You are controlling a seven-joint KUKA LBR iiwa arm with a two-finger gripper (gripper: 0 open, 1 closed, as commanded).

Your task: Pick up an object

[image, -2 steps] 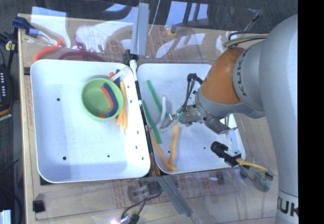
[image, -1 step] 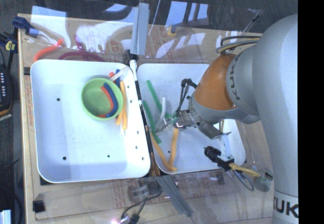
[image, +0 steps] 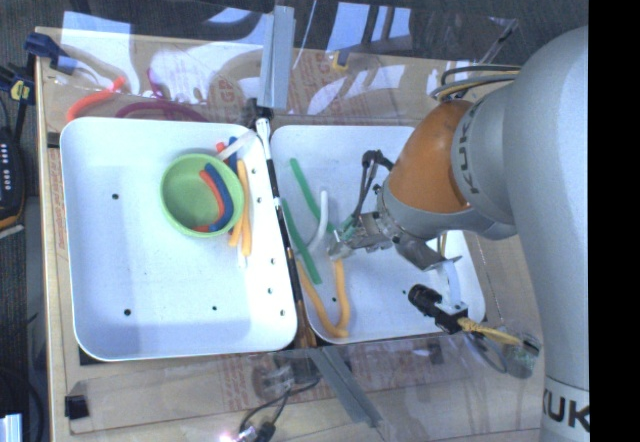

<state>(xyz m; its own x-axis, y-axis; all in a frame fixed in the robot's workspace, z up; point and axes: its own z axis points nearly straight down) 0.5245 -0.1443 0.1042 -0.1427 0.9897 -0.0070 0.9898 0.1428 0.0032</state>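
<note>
My gripper (image: 342,242) hangs low in the right bin (image: 400,145), near its middle, over the lower end of the loose sticks. A long green stick (image: 302,190) and a second green stick (image: 303,250) lie slanted just left of it, with a white stick (image: 321,218) between them. An orange U-shaped strip (image: 335,315) lies below the gripper near the bin's front wall. No object shows between the gripper's tips.
The left bin (image: 120,260) holds a green bowl (image: 190,192) with a red and a blue curved piece inside, and orange sticks (image: 243,220) beside it. The grey arm with its orange band (image: 435,170) covers the right bin's right side.
</note>
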